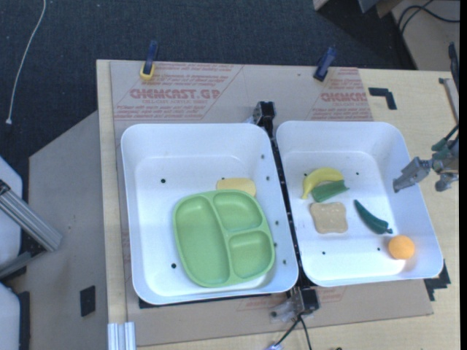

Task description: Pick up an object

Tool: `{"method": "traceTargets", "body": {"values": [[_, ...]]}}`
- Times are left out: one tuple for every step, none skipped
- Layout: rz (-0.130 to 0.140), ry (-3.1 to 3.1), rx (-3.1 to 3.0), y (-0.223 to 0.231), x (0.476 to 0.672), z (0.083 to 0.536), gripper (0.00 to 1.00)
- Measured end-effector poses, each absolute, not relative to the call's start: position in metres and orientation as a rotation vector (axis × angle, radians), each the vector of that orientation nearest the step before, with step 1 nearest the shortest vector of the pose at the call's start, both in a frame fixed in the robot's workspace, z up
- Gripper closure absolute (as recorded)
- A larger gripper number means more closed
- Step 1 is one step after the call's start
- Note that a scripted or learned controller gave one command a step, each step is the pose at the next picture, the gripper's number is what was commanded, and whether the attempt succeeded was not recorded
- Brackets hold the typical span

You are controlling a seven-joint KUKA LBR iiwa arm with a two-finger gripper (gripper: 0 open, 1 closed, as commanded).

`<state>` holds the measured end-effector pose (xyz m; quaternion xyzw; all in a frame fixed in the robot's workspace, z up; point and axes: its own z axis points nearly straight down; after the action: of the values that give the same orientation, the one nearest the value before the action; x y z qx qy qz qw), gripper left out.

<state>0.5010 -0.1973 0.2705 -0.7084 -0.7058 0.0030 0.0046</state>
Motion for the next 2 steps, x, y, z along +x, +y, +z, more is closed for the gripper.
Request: {"method": "traceTargets", "body": {"values": [[0.001, -2.222, -2.222, -0.197, 0.503, 0.276, 0.00], [0.004, -2.217, -2.218, -0.193, 0.502, 0.233, 0.00]]}}
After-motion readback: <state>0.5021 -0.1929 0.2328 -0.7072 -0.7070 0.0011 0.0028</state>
